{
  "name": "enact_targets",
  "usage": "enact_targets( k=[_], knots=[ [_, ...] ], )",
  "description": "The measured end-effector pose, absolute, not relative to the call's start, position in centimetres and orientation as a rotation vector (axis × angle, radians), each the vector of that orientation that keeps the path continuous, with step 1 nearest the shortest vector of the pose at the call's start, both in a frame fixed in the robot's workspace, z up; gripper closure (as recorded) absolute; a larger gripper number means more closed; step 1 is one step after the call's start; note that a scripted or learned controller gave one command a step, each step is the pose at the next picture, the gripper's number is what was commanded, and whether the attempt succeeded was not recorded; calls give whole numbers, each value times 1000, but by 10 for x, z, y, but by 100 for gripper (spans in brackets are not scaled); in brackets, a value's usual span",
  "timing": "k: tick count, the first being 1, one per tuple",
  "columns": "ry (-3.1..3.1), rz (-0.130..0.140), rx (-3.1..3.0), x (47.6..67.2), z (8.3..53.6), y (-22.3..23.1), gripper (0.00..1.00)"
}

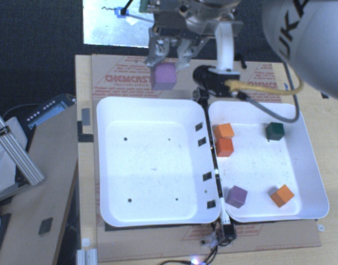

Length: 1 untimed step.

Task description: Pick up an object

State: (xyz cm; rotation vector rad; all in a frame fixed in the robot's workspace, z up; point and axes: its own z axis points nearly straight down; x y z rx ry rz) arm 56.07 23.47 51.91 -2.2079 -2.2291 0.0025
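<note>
I am looking down on the counter point(86, 148) from above, and my arm point(301, 32) is reaching in from the right, across the top of the view. The claw point(167, 58) is hanging above the far edge of the left bin point(111, 203), over the brown cardboard sheet point(124, 79) lying under both bins. Its two fingers point(156, 54) are pointing down and are clamping a pale purple cube point(164, 77), which is sitting between the fingertips, lifted clear of the bin floor. The cube is showing just beyond the left bin's far rim, near the top middle of the picture.

The right bin point(312, 197) is sitting edge to edge with the left one, and a row of small black clips point(207, 176) is running along the seam between them. Inside the right bin I am seeing five blocks: two orange cubes point(224, 139) touching each other close to the seam, a dark green cube point(274, 131) towards the far right, a purple cube point(236, 196) near the front by the seam, and another orange cube point(282, 195) near the front right, well apart from the purple one.

A yellow cable point(262, 88) and a grey cable point(279, 115) are trailing from the black fitting point(208, 79) just behind the bins, and the grey one is looping over the right bin's far rim.
</note>
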Motion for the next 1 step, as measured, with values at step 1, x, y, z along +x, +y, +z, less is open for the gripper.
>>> enact_targets(
  k=[1],
  knots=[
    [-2228,4,-2210,491,494,235,100]
  ],
)
